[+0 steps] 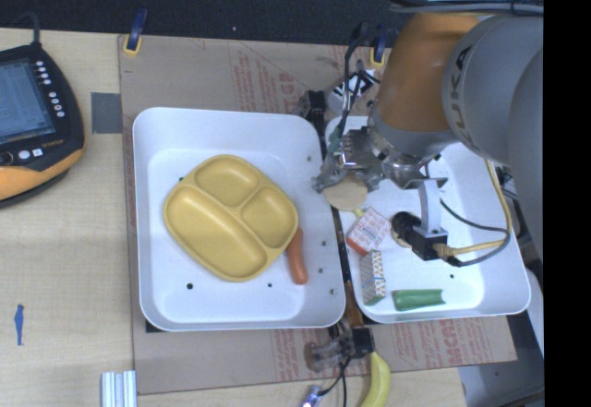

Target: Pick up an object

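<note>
The grey arm with its orange band (420, 64) reaches in from the right and hangs over the upper left corner of the right bin (494, 290). Its end effector (349, 173) sits low at the seam between the two bins, close to the inner wall of the right one. How the end effector is set cannot be told from this slanted view (its tips are lost in metal parts and shadow), and nothing can be seen gripped in it.

Just below the end effector, touching or nearly touching it, lies a round tan disc (347, 196) on the floor of the right bin. A little further toward the near edge lies a small red-and-white packet (368, 229), tilted, and below that a narrow patterned wrapper (373, 275) lying lengthwise. A green block (417, 299) rests near the front wall of the same bin. A black piece with a cable (417, 237) hangs from the arm over the middle of that bin, beside the packet.

The left bin (152, 211) holds a yellow divided plate (231, 216) lying flat near its middle, well apart from the end effector. An orange carrot-like piece (296, 257) lies just beside the plate's right edge, near the bin's right wall.

On the table (55, 276), outside the bins, an orange-rimmed handheld controller (32, 119) sits at the far left, and a banana (374, 379) lies beyond the front edge.
</note>
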Available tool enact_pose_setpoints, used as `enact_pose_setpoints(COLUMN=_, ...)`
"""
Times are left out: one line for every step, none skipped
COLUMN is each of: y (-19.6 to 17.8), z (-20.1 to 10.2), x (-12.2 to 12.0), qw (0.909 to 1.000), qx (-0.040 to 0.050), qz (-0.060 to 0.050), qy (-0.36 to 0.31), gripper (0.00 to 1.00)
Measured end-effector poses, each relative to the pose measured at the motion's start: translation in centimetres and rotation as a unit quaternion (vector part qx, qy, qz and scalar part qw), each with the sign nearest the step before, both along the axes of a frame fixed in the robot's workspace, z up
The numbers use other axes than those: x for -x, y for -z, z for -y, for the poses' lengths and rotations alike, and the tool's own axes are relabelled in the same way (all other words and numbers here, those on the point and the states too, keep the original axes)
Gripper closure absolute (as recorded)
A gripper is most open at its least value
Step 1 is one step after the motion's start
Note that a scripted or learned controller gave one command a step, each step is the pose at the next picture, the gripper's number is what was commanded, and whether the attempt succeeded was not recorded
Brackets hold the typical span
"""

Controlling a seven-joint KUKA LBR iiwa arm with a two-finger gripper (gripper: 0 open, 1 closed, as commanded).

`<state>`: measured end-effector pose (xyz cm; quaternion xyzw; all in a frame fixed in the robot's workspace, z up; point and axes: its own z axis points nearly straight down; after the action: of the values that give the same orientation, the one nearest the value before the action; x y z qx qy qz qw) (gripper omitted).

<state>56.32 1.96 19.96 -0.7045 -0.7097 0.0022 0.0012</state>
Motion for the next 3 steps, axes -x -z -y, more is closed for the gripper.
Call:
enact_pose_setpoints(y=-1.0, z=6.7, x=0.6, qw=1.0000, qx=-0.0002, qz=0.002, qy=0.002, gripper=1.00)
enact_pose_setpoints(y=-3.9, z=0.1, x=0.7, qw=1.0000, qx=-0.0012, qz=0.001, qy=0.002, gripper=1.00)
enact_pose_setpoints(y=-4.7, z=8.0, x=6.2, qw=1.0000, qx=-0.0007, qz=0.001, qy=0.003, gripper=1.00)
